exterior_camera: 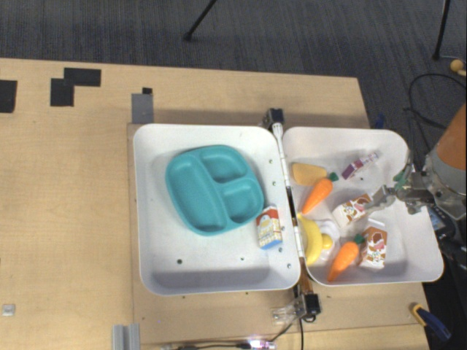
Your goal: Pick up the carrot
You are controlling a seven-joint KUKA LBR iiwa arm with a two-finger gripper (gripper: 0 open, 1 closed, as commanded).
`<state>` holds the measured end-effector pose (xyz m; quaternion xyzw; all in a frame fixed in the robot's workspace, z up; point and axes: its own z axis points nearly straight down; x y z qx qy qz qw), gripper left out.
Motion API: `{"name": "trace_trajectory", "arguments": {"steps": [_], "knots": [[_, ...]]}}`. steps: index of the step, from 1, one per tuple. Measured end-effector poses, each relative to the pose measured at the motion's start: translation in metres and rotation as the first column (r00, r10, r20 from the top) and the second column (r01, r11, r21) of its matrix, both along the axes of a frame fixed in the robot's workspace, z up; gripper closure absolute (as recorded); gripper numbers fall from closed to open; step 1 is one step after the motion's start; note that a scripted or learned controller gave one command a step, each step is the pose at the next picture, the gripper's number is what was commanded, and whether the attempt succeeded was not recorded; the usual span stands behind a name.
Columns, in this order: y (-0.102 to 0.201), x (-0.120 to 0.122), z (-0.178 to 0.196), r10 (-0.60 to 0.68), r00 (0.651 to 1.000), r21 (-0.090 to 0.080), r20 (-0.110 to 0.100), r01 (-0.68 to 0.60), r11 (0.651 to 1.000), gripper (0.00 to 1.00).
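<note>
The light was bright and even, and it seemed to come from above. The two shallow white plastic bins [146, 195] looked very bright, almost washed out on their flat floors, with soft grey shade along their inner walls. The teal plastic plate with three sections [214, 188] cast only a thin, soft shadow at its lower edge. The pale wooden bench top [66, 210] was lit the same all over. The dark grey carpet [109, 13] at the top of the frame looked dim and grainy. Small things in the right bin were a bit fuzzy. The grey metal gripper [387, 194] at the right looked blurred.
</note>
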<state>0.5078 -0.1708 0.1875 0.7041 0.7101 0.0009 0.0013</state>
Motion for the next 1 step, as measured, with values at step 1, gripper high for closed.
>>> {"name": "trace_trajectory", "arguments": {"steps": [1], "knots": [[0.0512, 0.0663, -0.0594, -0.075, 0.997, 0.001, 0.006, 0.075, 0.997, 0.0]]}}
